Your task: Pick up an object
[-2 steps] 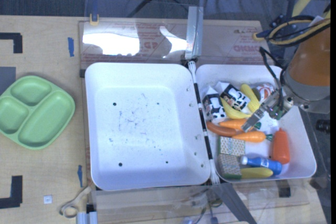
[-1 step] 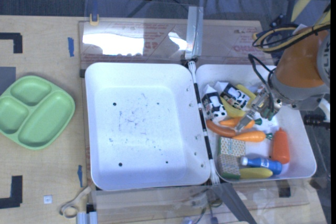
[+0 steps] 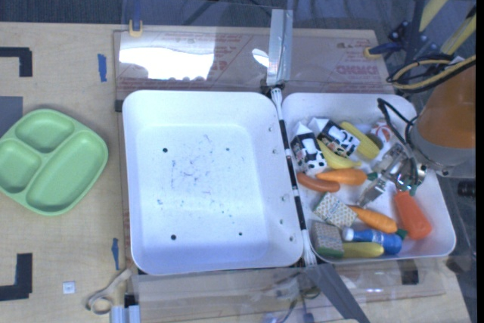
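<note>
Nearest, front edge: a loop of tan scissors handles (image 3: 102, 297) lies on the wooden bench (image 3: 60, 253) at 7 o'clock.
Left bin (image 3: 204, 178): shallow white plastic with rounded corners, faint blue scribbles and a few dark dots on its floor.
Right bin (image 3: 442, 238): same white shell, crowded with toys.
Right bin, near wall: a yellow and blue marker-shaped piece (image 3: 374, 244), a speckled sponge-like block (image 3: 335, 212) and a greenish block (image 3: 328, 237).
Right bin, middle: an orange carrot (image 3: 376, 219), a fatter carrot (image 3: 413, 215) at 4 o'clock of the gripper, a long orange piece (image 3: 333, 179).
Right bin, far side: a black-and-white cow figure (image 3: 308, 151) and a yellow banana shape (image 3: 361, 141).
Gripper (image 3: 382, 181): metal fingers spread apart above the toys, pinching nothing.
Green tray (image 3: 49, 160): three moulded compartments, at 9 o'clock on the bench.
Far: clear plastic panels (image 3: 197, 41) stand behind both bins.
</note>
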Controlling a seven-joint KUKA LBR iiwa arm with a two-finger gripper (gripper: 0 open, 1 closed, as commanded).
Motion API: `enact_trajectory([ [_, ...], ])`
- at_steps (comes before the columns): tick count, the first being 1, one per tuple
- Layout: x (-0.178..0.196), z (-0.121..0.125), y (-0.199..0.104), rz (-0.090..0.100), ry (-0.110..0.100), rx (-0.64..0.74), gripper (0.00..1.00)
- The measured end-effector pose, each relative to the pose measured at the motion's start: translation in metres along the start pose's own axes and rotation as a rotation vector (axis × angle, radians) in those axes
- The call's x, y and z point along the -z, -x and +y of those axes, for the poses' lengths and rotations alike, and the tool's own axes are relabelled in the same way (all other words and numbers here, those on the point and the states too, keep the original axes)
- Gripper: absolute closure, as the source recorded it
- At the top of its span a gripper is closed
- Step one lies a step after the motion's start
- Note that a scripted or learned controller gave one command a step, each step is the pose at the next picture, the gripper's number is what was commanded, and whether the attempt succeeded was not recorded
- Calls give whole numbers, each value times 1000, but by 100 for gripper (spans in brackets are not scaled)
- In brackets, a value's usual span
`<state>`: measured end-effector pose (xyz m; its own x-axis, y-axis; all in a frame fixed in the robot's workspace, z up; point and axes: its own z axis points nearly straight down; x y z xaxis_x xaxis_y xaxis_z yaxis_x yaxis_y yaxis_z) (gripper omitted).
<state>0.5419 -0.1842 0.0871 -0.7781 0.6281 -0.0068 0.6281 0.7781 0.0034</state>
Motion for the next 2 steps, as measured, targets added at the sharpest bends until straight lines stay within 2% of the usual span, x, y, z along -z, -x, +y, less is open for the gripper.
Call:
enact_trajectory([
  [1, 12, 1, 2, -6, 5, -2, 100],
  [2, 119, 42, 68, 1, -1, -165, 100],
])
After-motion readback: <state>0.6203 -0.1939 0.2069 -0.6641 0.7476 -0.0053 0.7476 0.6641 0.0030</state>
